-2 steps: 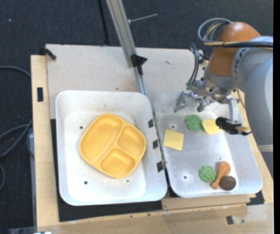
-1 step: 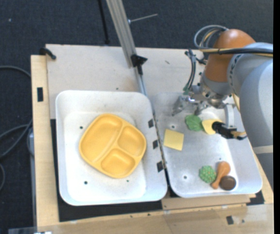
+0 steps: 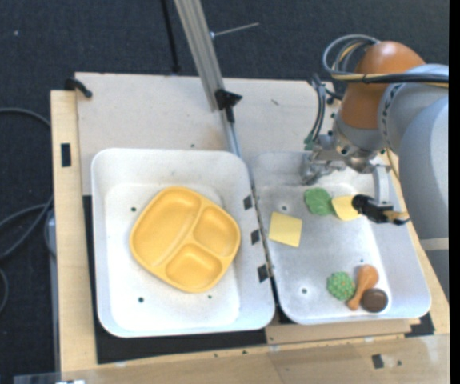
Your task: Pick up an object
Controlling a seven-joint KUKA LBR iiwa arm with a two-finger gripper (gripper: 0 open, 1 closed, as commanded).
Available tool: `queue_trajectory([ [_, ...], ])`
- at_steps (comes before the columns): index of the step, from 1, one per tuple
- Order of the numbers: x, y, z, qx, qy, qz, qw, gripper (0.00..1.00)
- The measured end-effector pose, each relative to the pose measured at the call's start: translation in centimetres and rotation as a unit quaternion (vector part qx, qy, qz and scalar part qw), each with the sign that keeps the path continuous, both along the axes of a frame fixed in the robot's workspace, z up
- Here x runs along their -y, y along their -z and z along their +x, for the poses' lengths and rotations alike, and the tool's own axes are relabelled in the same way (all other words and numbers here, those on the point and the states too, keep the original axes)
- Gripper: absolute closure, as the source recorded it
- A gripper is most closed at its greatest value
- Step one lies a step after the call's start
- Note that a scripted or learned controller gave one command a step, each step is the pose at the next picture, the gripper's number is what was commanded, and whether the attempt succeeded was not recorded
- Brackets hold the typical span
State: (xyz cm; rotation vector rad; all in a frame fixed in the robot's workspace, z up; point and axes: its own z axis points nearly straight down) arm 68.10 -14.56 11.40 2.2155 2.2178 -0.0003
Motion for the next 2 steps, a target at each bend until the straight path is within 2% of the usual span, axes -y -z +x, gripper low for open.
queue_trajectory([
  [1,-0.9,-5.6,0.3,0.001,-0.001,0.0018,1.0,1.0],
  [2,-0.3,-10.2,0.7,0.001,-0.001,0.0014,1.0,1.0],
])
